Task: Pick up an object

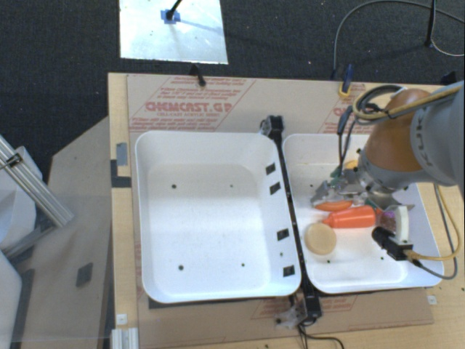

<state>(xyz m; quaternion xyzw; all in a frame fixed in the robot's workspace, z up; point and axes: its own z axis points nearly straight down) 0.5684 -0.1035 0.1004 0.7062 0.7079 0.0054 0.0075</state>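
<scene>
Your gripper (336, 193) hangs low in the right white bin (305, 147), above the orange carrot-shaped toy (350, 217) beside a tan round disc (320, 238).

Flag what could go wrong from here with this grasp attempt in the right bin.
1. The gripper sits low over the orange carrot-shaped object and a thin orange piece; it may pinch both or neither.
2. The round tan disc lies right beside the carrot shape, so a sideways nudge could shove it along.
3. The yellow cable loops across the right white bin's rim and might snag.
</scene>
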